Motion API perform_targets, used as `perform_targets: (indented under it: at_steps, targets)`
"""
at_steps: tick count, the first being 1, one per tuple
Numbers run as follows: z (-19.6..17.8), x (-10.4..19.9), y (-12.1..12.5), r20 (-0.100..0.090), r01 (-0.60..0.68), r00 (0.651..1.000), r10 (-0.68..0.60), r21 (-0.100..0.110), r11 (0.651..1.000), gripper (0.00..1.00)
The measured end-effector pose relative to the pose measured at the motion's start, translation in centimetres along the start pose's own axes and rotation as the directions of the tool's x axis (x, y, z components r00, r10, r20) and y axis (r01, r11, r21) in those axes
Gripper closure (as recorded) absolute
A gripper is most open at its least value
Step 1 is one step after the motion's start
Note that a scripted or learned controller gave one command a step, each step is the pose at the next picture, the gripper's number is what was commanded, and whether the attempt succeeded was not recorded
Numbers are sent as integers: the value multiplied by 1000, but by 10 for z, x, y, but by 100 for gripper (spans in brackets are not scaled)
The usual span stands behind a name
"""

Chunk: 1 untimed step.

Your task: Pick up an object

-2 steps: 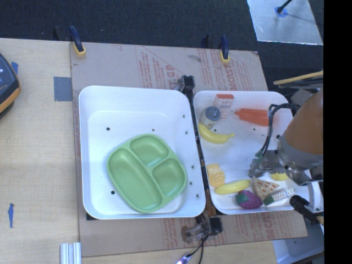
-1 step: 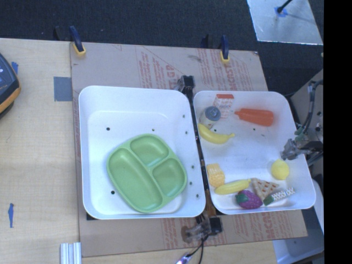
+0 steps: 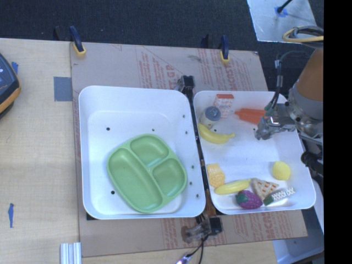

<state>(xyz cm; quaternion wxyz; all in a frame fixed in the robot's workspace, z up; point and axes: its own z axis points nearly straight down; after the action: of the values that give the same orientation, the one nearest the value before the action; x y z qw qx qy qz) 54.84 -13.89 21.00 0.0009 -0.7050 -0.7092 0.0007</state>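
My gripper [image 3: 265, 130] hangs over the right bin [image 3: 250, 157], at its right side, just right of and a little below an orange carrot [image 3: 250, 115]. Nothing shows between its fingers. Scattered in that bin are a yellow banana [image 3: 215, 136], a grey-blue round piece [image 3: 212, 113], a small red-and-white carton [image 3: 224, 102], a lemon [image 3: 281, 170], a corn piece [image 3: 215, 176], a long yellow item [image 3: 231, 187], purple grapes [image 3: 248, 199], a pizza slice [image 3: 264, 188] and a green-and-white wrapped item [image 3: 280, 196].
The left bin [image 3: 93, 100] holds a green divided plate [image 3: 146, 172]. A black clamp [image 3: 188, 83] sits at the top between the bins, and cables and a connector [image 3: 201, 230] lie at their front edge. Blue clips [image 3: 77, 40] pin the cardboard sheet.
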Motion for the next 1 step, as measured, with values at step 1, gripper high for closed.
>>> perform_targets:
  at_steps: [1]
  targets:
    - [0, 0, 0, 0, -1, 1000, 1, 0, 1000, 0]
